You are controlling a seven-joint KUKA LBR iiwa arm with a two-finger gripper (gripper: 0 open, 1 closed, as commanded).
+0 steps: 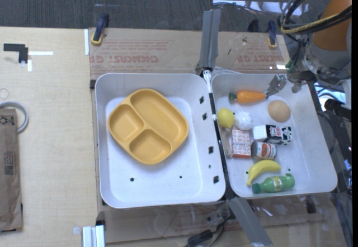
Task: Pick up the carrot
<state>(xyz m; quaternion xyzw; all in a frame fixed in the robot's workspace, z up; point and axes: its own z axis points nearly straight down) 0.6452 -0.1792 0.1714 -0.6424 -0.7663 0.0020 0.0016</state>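
- Camera view: the carrot (250,95) lies flat on the floor of the right bin (321,145), in its far part, green top to the left and orange tip pointing right. Nothing lifts it; it rests on the bin.
- The pincer (274,84) sits just beside the carrot's right tip, slightly further back, at the end of the arm (330,33) that comes in from the right. Its fingers look slightly parted, and the carrot is not between them.
- Whether a fingertip touches the carrot's tip I cannot tell; they are very close.
- Neighbours in the same bin: a brown egg-like ball (278,110) just nearer than the pincer, a lemon (225,118) nearer and left of the carrot, a small red-and-white box (241,143), a black-and-white carton (272,132), a can (264,150), a banana (263,168) and a green bottle (273,183) at the near side.
- The left bin (112,184) holds a yellow divided plate (147,126), well apart from the action.
- Progress, my judgement: approach is about made, grasp not made, lift not begun. Left to do: bring the fingers over the carrot's body, close on it, raise it out of the bin.
- Risk noted: the pincer stands at the thin tip, not mid-body; a closure there may slip off.
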